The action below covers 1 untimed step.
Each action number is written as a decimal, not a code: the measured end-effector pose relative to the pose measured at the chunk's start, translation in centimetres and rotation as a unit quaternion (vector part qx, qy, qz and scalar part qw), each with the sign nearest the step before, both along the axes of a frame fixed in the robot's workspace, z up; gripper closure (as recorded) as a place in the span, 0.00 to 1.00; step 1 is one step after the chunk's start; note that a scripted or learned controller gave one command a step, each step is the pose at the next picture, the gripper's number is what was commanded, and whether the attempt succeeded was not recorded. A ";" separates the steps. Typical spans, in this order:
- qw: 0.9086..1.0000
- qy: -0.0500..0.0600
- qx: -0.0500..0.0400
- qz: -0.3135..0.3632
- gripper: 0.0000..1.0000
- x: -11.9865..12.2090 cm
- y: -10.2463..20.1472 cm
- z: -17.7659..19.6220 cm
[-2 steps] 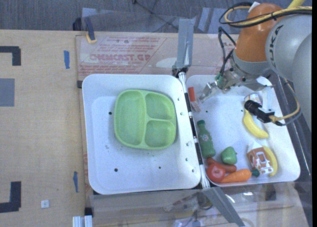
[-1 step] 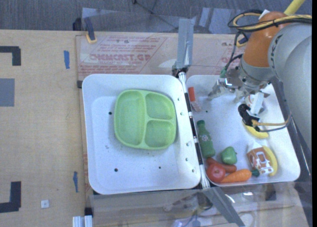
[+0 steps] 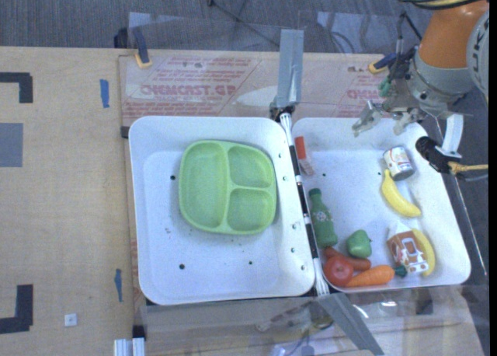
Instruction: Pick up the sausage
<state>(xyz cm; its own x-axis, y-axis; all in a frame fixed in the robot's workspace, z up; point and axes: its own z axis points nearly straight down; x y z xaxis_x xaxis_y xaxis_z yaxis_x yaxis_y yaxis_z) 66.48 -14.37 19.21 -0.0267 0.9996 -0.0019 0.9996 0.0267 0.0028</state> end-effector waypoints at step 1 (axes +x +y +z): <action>0.993 0.000 0.001 -0.121 0.00 0.2 4.6 -9.7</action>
